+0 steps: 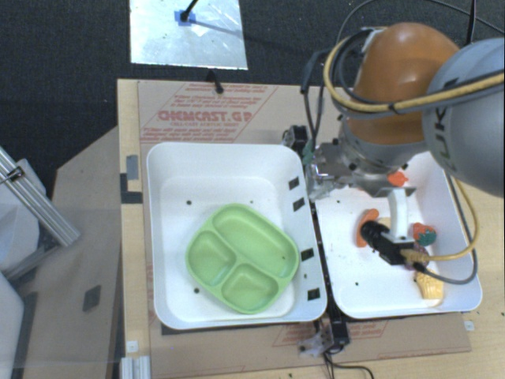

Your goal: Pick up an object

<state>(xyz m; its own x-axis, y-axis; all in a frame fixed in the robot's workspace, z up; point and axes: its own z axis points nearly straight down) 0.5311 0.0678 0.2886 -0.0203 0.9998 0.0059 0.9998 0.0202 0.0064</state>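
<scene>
My gripper (371, 181) hangs under the grey and orange arm, low over the back half of the right bin (371, 294). Just in front of it, on the bin floor, lies a small orange piece (366, 230). To the right of that sits a little teal and orange thing (424, 233). A pale yellow wedge (430, 287) rests near the bin's front right corner. The arm's bulk covers the back of this bin.
The left bin (170, 204) holds a light green divided plate (241, 257) toward its front. A yellow cable loops over the right bin's right side. Cardboard lies under both bins, and a shiny sheet (187, 22) lies behind them.
</scene>
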